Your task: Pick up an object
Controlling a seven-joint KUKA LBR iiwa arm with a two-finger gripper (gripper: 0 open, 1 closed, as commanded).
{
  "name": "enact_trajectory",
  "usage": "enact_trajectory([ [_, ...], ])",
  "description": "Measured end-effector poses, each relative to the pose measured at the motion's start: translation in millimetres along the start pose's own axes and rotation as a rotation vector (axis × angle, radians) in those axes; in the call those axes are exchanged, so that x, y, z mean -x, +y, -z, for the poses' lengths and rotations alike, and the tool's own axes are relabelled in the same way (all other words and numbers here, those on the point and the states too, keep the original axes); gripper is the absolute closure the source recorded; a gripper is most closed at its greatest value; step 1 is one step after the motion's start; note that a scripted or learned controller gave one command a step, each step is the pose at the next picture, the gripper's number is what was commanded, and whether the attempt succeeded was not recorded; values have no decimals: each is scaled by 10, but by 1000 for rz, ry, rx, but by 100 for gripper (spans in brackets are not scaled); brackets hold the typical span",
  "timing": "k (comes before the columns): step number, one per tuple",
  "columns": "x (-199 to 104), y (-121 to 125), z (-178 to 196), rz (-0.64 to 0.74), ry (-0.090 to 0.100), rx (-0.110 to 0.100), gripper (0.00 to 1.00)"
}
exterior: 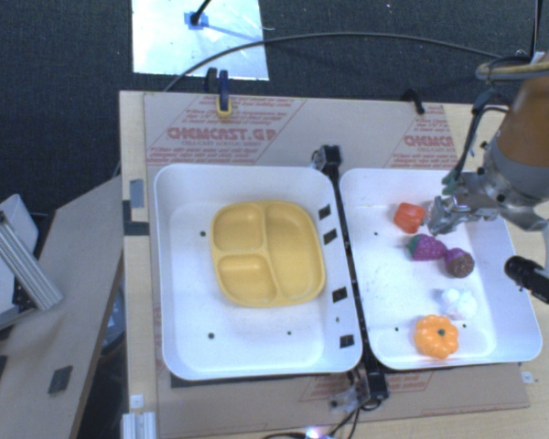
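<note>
The right bin (384, 273) holds several small toys: a red-orange piece (408, 216), a purple grape bunch (426, 247), a dark brown round piece (458, 262), a white lump (457, 301) and an orange pumpkin (436, 335). My gripper (442, 218) hangs just right of the red-orange piece and above the purple grapes, low over the bin. Whether anything sits between its metal tips is not clear from this angle.
The left bin (178, 273) holds a yellow divided plate (267, 252). A black clip rail (340, 245) runs between the bins. The bench carries a clamp (222, 92) at the back. The arm's grey body (531, 154) overhangs the right bin's far right side.
</note>
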State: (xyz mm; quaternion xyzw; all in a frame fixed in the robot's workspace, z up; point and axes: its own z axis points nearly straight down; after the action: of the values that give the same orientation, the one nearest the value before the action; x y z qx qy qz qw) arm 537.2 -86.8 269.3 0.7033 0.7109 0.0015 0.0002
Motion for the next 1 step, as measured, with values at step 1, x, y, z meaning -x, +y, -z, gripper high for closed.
enact_trajectory([
  [1,-548,102,-140,-1,-1,-1,100],
])
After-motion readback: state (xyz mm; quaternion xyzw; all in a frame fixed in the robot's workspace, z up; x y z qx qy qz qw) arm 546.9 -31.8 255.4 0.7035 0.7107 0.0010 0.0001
